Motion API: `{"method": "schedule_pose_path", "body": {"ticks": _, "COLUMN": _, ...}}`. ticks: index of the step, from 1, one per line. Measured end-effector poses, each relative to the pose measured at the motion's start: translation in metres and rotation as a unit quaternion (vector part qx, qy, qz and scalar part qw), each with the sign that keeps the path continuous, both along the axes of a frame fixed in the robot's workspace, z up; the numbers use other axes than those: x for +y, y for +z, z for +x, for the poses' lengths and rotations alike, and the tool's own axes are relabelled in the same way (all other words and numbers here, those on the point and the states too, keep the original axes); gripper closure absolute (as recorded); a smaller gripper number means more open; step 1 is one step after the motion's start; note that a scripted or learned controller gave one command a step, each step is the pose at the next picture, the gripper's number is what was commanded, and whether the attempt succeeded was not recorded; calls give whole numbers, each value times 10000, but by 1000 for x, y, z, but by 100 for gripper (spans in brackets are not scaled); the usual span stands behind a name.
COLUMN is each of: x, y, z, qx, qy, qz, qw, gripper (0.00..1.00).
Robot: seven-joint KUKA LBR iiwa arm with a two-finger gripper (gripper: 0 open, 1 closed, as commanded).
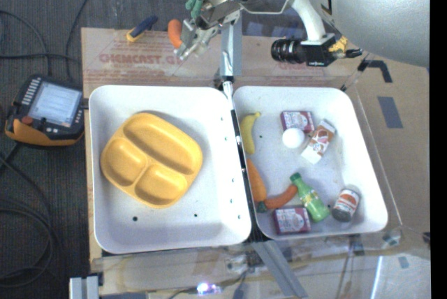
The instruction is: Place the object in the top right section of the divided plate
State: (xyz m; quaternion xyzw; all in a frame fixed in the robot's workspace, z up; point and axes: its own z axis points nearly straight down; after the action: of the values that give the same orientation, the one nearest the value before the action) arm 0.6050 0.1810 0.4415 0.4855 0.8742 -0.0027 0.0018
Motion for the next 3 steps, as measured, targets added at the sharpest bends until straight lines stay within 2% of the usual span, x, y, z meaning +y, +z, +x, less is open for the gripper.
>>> {"method": "schedule_pose_path", "body": {"ticks": 1, "x": 44, "y": -105, "z": -61, "qx": 19, "qy": 1029, "qz": 25, "qw": 9947, "gripper": 100}}
{"method": "schedule_pose_path", "body": {"ticks": 2, "x": -52, "y": -242, "z": -91, "qx": 28, "qy": 1241, "qz": 30, "qw": 9923, "gripper": 100}}
{"method": "schedule_pose_path", "body": {"ticks": 3, "x": 25, "y": -255, "z": -41, "qx": 26, "qy": 1273, "qz": 32, "qw": 9918, "gripper": 100}}
